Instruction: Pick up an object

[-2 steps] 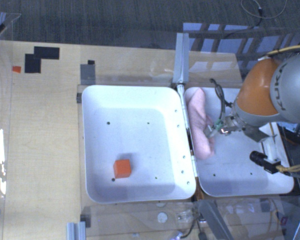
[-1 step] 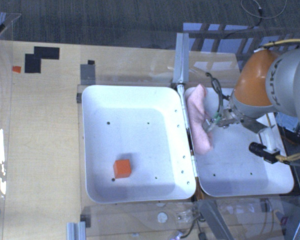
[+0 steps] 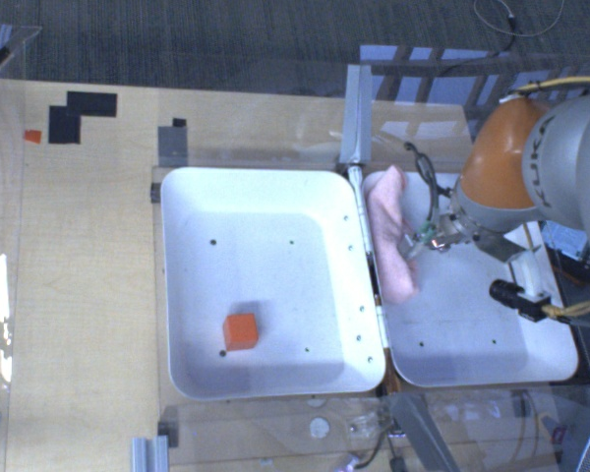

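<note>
A: Where is the arm, and what is it close to?

B: The arm reaches in from the right, and the gripper (image 3: 420,236) is low over the right bin (image 3: 492,347), near its left side. It is just beside a pink cloth (image 3: 391,244) that lies lengthwise along the left wall of this bin, from the top corner down to about the middle.

A: Does it hold the cloth?

B: I cannot say that. The tips meet the right edge of the cloth, or are very close to it, but at this size I cannot tell whether the fingers are spread or pressed together, or whether some cloth is between them. The cloth looks flat on the bin floor, not lifted.

A: Is there another object to pick?

B: Yes, a small orange block (image 3: 241,331) sits in the left bin (image 3: 265,190), in the lower left part, well apart from the gripper.

A: So how far is the task?

B: In my judgement, the approach is done and the grasp is the step in hand. The closing on the cloth, if that is the target, and the lifting remain. Nothing is raised out of a bin yet.
</note>
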`<state>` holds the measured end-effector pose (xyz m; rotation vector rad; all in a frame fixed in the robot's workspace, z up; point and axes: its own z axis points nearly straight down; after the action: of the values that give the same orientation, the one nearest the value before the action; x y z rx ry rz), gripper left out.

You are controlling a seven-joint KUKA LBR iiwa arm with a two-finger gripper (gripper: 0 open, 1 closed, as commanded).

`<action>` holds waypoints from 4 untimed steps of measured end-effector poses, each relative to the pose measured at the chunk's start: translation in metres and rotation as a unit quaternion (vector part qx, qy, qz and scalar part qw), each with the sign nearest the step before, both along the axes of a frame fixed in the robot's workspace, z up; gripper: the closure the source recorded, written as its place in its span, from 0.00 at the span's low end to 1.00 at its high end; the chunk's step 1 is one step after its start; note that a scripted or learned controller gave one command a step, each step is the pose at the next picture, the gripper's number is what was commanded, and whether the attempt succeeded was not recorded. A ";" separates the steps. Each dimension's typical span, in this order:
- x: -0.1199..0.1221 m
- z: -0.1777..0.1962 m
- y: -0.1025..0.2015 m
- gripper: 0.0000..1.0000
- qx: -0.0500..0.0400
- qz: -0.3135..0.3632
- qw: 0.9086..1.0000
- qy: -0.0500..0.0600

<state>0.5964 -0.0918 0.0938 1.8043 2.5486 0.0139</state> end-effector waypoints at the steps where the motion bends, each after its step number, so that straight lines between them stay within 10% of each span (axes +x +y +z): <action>1: 0.000 0.000 0.000 0.00 0.000 0.000 1.000 0.000; 3: 0.000 0.000 0.000 0.00 0.000 0.000 1.000 0.000; 4: 0.037 0.074 -0.043 0.00 0.001 0.017 1.000 0.006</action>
<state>0.6330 -0.1348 0.1678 1.7663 2.5881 0.0060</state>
